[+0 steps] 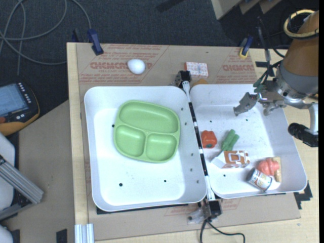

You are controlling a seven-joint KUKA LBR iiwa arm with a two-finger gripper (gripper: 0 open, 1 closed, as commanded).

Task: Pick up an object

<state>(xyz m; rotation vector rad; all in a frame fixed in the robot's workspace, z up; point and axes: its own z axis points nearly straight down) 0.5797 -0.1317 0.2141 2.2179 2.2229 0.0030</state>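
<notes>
One can [261, 179] lying at the right bin's [288, 135] front, one green plate [147, 131], tool [253, 104] state unclear

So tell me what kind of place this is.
Probably a robotics lab test bench: two shallow white plastic bins clamped to a printed cardboard sheet, a grey arm's pincer poised over the right one, loose cables on dark carpet.

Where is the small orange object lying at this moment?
The small orange object lies in the right bin, near its left wall, just left of the green stick and above the white and orange carton.
</notes>
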